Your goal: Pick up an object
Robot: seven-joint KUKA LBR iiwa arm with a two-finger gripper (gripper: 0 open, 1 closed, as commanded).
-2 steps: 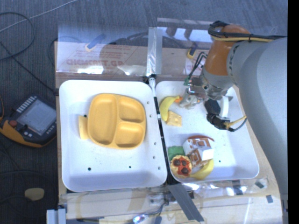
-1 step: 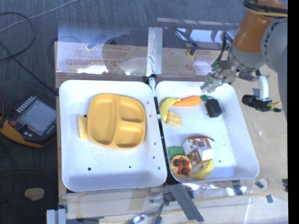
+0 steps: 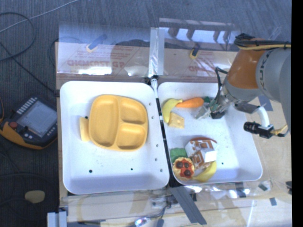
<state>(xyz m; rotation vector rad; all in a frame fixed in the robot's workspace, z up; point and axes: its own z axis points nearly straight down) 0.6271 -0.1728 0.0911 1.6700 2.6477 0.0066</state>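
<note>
The robot's fingers [image 3: 207, 111] hang low in the upper part of the right-hand bin [image 3: 241, 150], pointing toward frame left; whether they are parted or closed cannot be told at this angle, and nothing is seen between them. The carrot [image 3: 190, 103], the likeliest target, lies just left of and slightly above the tips, close but apparently untouched, its thick end toward them. Left again sit a banana [image 3: 168, 109] and a cheese wedge [image 3: 177, 121] against the divider. Lower in the same bin, a jumble of toy food [image 3: 196, 159] crowds the near corner, seemingly left as it fell. The left-hand bin [image 3: 75, 169] holds a yellow divided plate [image 3: 117, 122], lying flat at its centre. Both bins rest on the tabletop [image 3: 279, 174].
</note>
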